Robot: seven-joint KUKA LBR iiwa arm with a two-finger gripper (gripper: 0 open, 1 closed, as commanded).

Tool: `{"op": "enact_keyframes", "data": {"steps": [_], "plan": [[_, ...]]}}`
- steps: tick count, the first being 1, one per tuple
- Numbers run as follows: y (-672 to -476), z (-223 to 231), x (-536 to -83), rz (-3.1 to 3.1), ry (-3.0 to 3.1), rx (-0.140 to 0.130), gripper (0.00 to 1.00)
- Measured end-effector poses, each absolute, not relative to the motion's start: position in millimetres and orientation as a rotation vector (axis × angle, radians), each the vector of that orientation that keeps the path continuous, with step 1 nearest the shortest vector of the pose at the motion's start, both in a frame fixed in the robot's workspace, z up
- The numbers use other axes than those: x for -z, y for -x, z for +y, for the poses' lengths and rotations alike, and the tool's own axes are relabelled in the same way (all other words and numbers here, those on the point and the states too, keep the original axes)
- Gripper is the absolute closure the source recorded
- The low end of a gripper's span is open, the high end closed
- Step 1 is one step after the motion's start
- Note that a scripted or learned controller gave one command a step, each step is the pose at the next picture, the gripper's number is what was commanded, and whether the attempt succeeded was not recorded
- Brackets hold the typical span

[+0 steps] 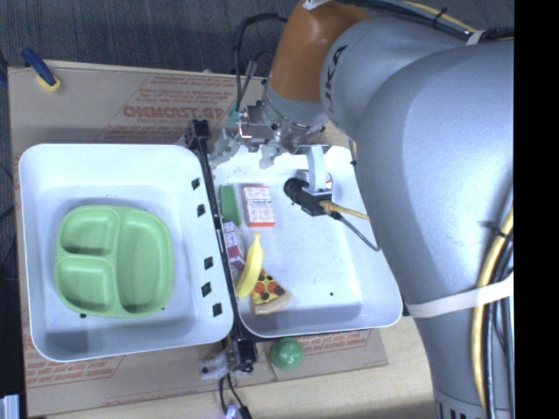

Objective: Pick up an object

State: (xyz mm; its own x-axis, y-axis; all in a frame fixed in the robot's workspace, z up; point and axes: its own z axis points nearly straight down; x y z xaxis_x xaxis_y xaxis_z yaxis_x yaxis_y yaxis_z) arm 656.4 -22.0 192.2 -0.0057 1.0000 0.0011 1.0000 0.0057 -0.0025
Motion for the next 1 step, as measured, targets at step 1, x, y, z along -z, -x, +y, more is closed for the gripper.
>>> {"op": "enact_keyframes", "data": {"steps": [1], "plan": [[-656.4,-22.0,-192.2,-2.226,2.213,-0.002,0.0]]}}
